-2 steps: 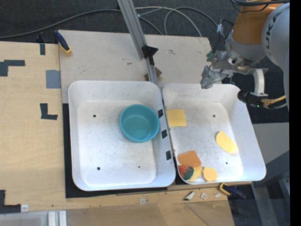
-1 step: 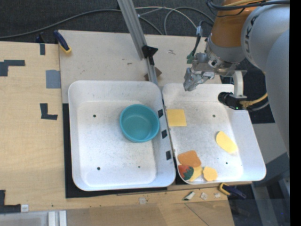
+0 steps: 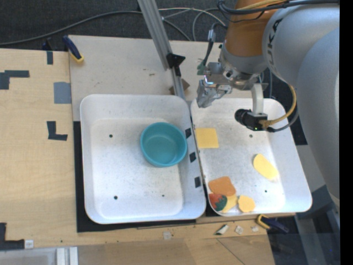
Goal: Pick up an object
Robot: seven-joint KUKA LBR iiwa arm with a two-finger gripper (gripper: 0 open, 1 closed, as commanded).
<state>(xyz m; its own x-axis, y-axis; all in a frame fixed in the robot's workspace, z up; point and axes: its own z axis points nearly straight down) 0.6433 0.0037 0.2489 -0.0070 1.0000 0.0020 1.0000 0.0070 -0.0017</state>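
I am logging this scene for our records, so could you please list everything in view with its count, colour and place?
bins: two, white, side by side on the bench
bowl: one, teal, upright in the left bin
square slice: one, yellow, flat near the right bin's left wall
oval piece: one, yellow, right part of the right bin
orange piece: one, orange, near front of the right bin
multicoloured piece: one, red and green, front left corner of the right bin
small round piece: one, yellow, front of the right bin
clamps: two, blue and yellow, at the board's far left and near front edge
arm: one, grey with orange band, from the right
gripper: one, metal, above the right bin's far left corner
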